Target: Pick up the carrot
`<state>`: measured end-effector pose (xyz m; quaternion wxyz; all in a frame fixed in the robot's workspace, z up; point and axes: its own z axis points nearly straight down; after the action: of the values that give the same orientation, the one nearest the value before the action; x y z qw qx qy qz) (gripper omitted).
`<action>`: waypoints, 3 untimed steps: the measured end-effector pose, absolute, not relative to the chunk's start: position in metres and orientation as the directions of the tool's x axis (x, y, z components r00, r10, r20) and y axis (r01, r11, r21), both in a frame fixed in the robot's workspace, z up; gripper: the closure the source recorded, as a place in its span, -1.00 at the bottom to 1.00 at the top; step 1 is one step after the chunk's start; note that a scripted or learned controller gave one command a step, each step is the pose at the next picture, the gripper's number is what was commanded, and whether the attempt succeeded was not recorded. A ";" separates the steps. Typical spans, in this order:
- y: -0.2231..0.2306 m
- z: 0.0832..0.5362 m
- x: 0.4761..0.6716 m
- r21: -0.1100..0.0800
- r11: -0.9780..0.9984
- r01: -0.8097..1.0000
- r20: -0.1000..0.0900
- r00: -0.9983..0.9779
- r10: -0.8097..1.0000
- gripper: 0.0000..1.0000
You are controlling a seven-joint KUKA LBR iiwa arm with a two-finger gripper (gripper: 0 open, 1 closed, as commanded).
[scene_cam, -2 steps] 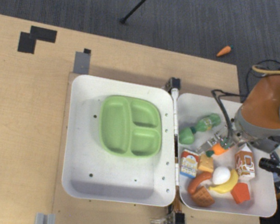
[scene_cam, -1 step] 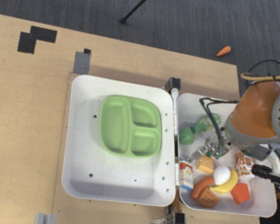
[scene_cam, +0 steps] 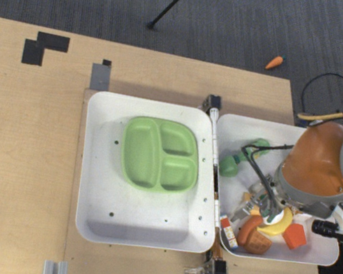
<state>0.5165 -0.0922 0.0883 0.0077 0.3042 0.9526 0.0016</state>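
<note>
A small orange carrot-shaped thing (scene_cam: 273, 62) lies on the dark carpet beyond the bench, outside both bins. In the right bin (scene_cam: 326, 258) an orange-brown rounded item (scene_cam: 252, 233) rests near the front wall, and I cannot tell whether it is a carrot. My gripper (scene_cam: 256, 206) hangs low in the right bin, just above and behind that item, amid a cluster of toys. Nothing is clearly held in it. The arm's orange band (scene_cam: 316, 159) covers the bin's back right part.
Beside the orange-brown item lie a yellow piece (scene_cam: 279, 225) and a red-orange block (scene_cam: 296, 237). Green toys (scene_cam: 228, 166) sit by the bin's left wall. The left bin (scene_cam: 91, 217) holds a green divided plate (scene_cam: 159, 154). Black cables cross the right bin.
</note>
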 end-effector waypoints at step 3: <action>-0.141 0.087 0.599 0.003 0.834 0.551 -0.008 -0.834 0.551 -1.00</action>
<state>0.5990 -0.1410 0.0868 0.0043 0.2879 0.9577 0.0004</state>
